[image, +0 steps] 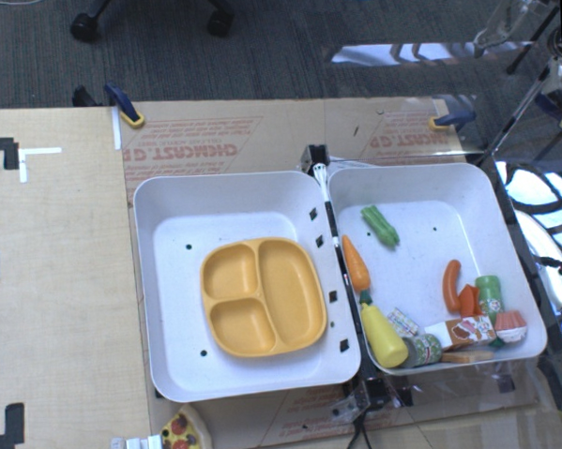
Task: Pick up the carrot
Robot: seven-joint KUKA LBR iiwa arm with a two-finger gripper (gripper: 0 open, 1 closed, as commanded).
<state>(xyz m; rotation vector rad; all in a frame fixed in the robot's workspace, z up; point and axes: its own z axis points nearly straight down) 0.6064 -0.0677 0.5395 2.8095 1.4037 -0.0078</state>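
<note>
An orange carrot with a green stem end lies in the right bin, close against its left wall, pointing up and down the view. Just below the carrot sits a yellow bottle-shaped toy.
The left bin holds a yellow three-part plate. In the right bin lie a green pepper-like toy, a red-orange sausage, a green can and several small packets along the front wall. A pizza-slice toy lies on the bench below the left bin.
</note>
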